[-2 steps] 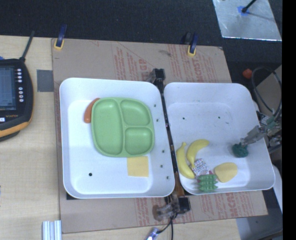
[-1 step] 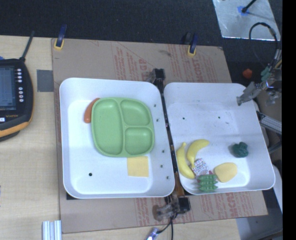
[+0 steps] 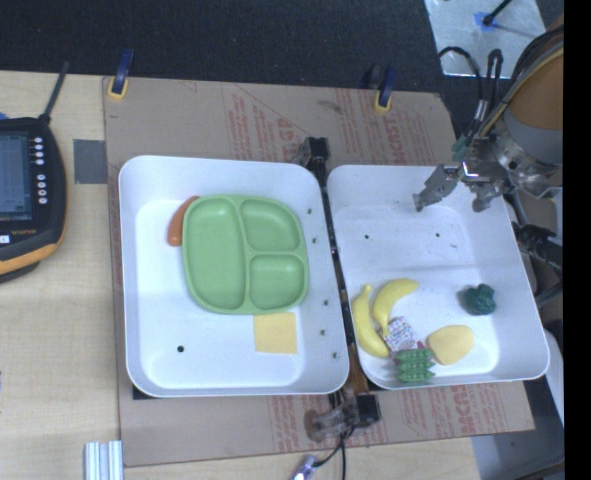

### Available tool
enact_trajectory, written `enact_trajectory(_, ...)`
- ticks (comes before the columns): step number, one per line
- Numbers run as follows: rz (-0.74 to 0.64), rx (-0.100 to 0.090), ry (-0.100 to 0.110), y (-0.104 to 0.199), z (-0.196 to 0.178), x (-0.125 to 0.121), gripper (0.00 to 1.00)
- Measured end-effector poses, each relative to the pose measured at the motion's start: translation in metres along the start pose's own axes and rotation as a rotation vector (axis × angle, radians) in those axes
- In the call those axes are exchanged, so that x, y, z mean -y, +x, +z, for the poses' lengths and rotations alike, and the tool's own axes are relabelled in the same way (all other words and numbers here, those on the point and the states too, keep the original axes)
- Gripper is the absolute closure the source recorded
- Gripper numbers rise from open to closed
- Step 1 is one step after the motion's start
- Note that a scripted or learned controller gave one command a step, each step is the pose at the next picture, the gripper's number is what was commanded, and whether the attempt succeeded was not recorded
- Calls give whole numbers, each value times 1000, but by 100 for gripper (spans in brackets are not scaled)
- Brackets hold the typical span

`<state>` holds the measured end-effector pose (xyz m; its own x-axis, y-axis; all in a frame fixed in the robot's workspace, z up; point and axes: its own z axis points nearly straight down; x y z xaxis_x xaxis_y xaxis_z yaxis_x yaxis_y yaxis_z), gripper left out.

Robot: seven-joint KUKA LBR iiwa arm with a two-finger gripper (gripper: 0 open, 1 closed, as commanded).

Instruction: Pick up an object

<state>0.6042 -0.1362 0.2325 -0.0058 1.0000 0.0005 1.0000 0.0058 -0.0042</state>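
A pale wooden surface [image 3: 35, 358] is seen from above, with dark carpet beyond its far edge and a sheet of brown cardboard [image 3: 275, 128] clipped over its middle. A teach pendant with an orange rim [image 3: 10, 203] is laid at the left edge.

The tool [image 3: 457, 194] is held over the far part of the right bin [image 3: 505, 258], its two fingers spread apart with nothing between them and nothing touched.

In the left bin [image 3: 150, 298] a green divided tray [image 3: 245, 253] is placed near the centre. An orange-red piece [image 3: 178, 222] is tucked against the tray's left side, partly hidden by it, and a yellow square [image 3: 276, 333] is laid just beside its near edge.

The objects available for picking are gathered in the near part of the right bin, well apart from the tool: two bananas [image 3: 380, 313] side by side, a lemon [image 3: 450, 343], a dark green lump [image 3: 478, 299], a small green ridged piece [image 3: 413, 367] and a small red-and-white item [image 3: 399, 332].
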Motion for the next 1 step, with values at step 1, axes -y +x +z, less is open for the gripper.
enact_trajectory(1, 1, 1, 2, -46, 90, 29, 0)
